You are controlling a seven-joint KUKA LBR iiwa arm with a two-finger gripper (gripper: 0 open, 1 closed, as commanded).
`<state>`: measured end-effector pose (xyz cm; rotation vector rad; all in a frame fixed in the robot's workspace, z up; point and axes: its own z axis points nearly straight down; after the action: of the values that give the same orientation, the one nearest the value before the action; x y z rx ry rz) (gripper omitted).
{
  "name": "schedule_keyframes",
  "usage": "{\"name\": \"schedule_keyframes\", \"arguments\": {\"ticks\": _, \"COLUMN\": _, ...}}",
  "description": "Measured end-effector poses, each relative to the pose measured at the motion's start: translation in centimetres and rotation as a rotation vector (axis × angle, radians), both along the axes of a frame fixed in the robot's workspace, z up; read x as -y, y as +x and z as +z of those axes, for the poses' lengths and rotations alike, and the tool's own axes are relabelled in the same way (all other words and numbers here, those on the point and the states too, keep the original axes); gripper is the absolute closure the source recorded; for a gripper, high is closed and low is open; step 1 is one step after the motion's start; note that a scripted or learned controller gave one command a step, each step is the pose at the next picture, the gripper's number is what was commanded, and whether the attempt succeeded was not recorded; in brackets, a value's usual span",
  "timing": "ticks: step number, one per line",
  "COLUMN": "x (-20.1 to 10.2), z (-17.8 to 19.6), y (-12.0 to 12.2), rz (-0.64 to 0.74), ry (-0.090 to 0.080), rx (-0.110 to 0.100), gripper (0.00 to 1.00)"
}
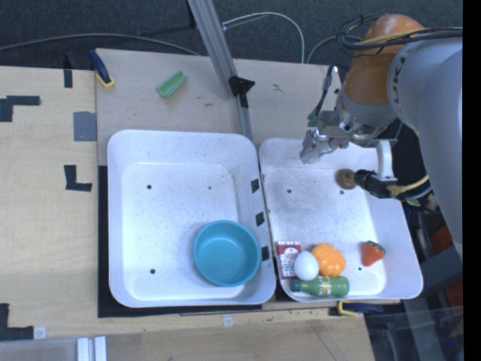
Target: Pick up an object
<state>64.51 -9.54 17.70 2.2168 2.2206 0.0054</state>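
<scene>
My gripper [312, 153] hangs over the far left corner of the right bin [323, 201], with nothing visible between its fingers. Along that bin's near edge lie a red and white carton [288, 259], a white egg [306, 265], an orange fruit [328, 259], a green bottle [322, 286] and a red strawberry [371, 253]. A small brown round thing [345, 177] sits near the bin's right wall, just right of and below the gripper. A blue bowl [226, 252] rests in the near right corner of the left bin [150, 201].
A green block [171, 84] and a blue and yellow clamp [100, 69] lie on the bench behind the bins. A slanted metal pole [218, 43] rises behind the divide between the two bins.
</scene>
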Motion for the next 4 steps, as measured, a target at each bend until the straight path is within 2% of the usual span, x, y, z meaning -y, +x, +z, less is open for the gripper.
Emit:
{"name": "schedule_keyframes", "arguments": {"ticks": 2, "x": -0.2, "z": 9.7, "y": -0.3, "rz": 0.000, "ry": 0.000, "rx": 0.000, "gripper": 1.00}}
{"name": "schedule_keyframes", "arguments": {"ticks": 3, "x": -5.0, "z": 7.9, "y": -1.2, "rz": 0.003, "ry": 0.001, "rx": -0.008, "gripper": 1.00}}
{"name": "schedule_keyframes", "arguments": {"ticks": 4, "x": -10.7, "z": 8.3, "y": -2.4, "rz": 0.005, "ry": 0.002, "rx": -0.007, "gripper": 1.00}}
